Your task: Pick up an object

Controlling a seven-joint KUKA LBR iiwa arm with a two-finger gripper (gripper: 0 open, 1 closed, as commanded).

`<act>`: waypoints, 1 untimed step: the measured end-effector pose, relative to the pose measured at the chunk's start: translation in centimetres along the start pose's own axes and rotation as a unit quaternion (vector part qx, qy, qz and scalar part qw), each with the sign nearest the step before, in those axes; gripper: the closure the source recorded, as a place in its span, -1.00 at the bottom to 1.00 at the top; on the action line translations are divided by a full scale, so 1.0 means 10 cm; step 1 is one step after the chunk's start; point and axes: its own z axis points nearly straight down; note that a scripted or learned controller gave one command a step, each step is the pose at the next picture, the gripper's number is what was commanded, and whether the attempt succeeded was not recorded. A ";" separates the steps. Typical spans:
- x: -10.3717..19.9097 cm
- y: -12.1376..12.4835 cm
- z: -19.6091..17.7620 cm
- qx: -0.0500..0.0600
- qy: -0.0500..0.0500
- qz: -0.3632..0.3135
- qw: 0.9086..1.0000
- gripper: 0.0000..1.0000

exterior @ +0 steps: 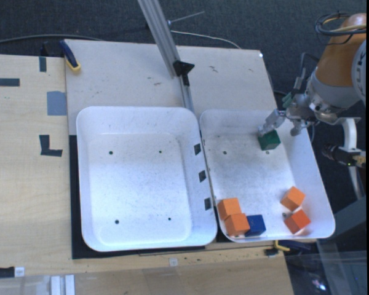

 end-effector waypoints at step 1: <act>0.42 -0.09 -0.57 -0.004 0.001 -0.002 1.000 -1.00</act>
